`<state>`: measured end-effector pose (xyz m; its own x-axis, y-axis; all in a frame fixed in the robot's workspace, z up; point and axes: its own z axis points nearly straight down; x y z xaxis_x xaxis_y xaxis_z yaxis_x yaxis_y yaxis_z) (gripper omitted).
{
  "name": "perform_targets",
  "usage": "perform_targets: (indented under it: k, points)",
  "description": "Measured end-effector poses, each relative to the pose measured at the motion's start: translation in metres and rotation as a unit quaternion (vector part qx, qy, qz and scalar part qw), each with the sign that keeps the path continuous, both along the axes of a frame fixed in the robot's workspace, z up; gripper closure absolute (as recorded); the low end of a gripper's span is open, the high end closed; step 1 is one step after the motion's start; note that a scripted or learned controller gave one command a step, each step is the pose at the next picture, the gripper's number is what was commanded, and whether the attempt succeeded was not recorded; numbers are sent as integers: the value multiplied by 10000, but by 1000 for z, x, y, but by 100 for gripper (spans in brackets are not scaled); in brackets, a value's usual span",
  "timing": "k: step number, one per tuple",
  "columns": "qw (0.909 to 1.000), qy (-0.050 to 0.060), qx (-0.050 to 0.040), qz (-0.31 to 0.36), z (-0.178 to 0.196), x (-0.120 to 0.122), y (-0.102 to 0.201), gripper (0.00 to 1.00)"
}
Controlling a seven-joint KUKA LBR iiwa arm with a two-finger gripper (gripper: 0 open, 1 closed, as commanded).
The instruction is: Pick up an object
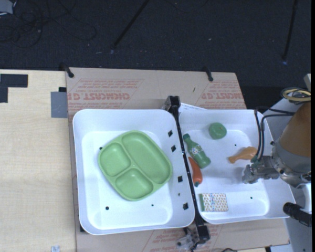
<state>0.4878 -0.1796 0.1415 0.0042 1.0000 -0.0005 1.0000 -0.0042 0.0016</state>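
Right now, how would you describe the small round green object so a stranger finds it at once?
Look at the right white bin, the one without the green divided plate. Near its far edge lies a round green object, alone on bare white. Unlike the green bottle by the divider, it is short and disc-like, with no neck.

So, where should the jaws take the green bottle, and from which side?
Probably at the green bottle's wide body, coming straight down. It lies flat, slanted, its cap toward the divider and an orange object at its base, so close across its width.
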Motion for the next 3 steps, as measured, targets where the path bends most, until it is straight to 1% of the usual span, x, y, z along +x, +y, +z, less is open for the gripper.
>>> perform_targets:
  k: [1,2,3]
  points:
    - [10000,-1,1,28,42,-2,0,100]
    - [10000,-7,0,33,94,7,7,100]
    - [10000,13,15,48,103,24,57,100]
